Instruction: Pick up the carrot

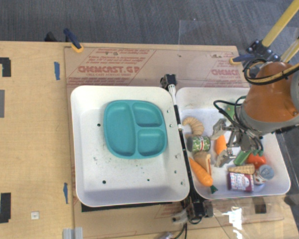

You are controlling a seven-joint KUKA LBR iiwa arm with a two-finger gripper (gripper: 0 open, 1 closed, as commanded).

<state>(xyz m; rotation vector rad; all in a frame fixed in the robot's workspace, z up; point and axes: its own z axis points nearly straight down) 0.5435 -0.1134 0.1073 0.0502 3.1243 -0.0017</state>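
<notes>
The carrot [201,172] lies in the right bin [284,180], low on its left side, tilted with its tip toward the lower right. The gripper [228,144] hangs over the middle of that bin, up and to the right of the carrot. An orange thing [220,144] sits right by it. I cannot tell how far open it is or if it has anything. A teal plate [135,128] lies in the left bin [87,183].

Contents: two white bins [84,148], one teal divided plate [134,128], two carrots [201,172], one small can [199,144], one purple-labelled jar [241,181].
</notes>
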